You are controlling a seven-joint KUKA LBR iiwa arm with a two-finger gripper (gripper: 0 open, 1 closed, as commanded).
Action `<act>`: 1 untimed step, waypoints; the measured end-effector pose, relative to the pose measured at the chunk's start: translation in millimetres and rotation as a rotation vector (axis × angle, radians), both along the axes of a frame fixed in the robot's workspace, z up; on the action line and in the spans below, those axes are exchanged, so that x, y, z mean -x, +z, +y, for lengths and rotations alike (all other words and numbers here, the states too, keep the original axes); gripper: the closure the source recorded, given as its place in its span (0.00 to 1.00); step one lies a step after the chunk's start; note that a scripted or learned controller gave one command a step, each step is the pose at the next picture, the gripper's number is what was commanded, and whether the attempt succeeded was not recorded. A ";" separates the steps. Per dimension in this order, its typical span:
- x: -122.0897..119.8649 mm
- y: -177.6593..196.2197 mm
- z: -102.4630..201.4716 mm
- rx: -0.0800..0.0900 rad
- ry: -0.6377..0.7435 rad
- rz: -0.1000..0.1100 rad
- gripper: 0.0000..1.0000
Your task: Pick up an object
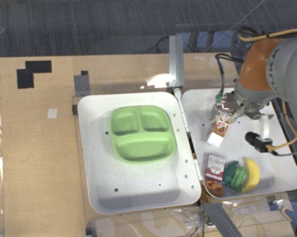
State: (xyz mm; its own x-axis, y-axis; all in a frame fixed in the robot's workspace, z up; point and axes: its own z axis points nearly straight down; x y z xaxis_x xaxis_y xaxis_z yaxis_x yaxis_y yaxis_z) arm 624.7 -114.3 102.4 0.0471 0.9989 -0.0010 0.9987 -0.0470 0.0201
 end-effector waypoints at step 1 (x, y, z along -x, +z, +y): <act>-13.7 83.7 81.1 -0.004 -0.091 0.015 1.00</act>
